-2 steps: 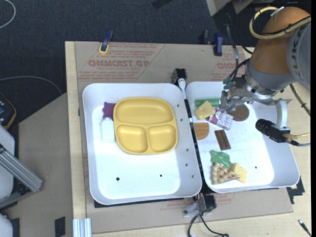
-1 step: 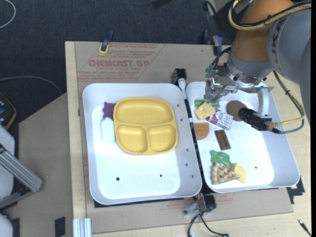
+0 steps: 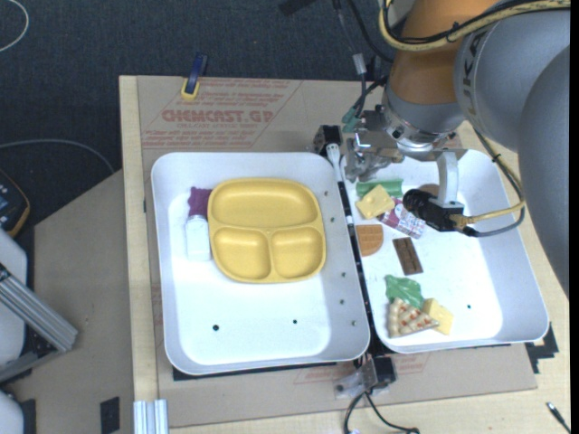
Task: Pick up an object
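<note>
Gripper (image 3: 369,163) hangs low over the top-left corner of the right bin (image 3: 507,310), just above the cheese (image 3: 374,202); whether it is spread or pressed together cannot be told, and nothing shows between its tips. Taking the cheese as landmark: a green piece (image 3: 384,187) touches its upper edge, a dark wrapper (image 3: 404,221) lies just to its right, a brown cookie (image 3: 369,239) sits just below it, and a chocolate bar (image 3: 409,259) lies below and right. Farther down from the cheese rest a green leaf (image 3: 403,288) and a pizza slice (image 3: 414,316), touching each other. Well to the left of the cheese, the left bin (image 3: 262,337) holds a yellow 3-compartment tray (image 3: 267,229), with a white bottle (image 3: 197,238) and a purple item (image 3: 200,200) beside the tray's left edge. Both bins sit on the tabletop (image 3: 145,134).
</note>
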